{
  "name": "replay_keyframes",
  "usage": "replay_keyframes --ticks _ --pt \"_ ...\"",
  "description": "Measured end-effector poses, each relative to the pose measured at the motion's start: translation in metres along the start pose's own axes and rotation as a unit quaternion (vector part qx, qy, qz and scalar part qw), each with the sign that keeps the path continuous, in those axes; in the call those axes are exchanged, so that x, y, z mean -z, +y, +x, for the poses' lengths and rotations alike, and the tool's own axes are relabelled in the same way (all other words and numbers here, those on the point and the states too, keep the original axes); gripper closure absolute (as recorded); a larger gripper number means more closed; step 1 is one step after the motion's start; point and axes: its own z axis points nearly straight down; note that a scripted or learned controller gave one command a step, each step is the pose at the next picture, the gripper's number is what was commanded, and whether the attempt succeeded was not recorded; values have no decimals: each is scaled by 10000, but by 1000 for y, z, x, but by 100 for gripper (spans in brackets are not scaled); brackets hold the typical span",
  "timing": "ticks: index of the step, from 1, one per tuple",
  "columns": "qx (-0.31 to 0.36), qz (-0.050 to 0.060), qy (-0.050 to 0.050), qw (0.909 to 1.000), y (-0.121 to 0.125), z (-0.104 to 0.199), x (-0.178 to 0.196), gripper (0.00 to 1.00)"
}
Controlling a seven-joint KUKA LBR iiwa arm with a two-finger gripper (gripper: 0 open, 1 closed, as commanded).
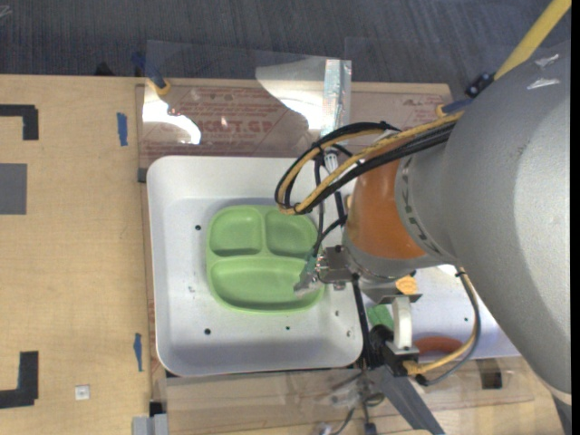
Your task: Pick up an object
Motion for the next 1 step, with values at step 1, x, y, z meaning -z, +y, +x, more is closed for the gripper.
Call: replay_keyframes --ticks 1 --pt "-188 -33 -11 9998 2 2 -2 0"
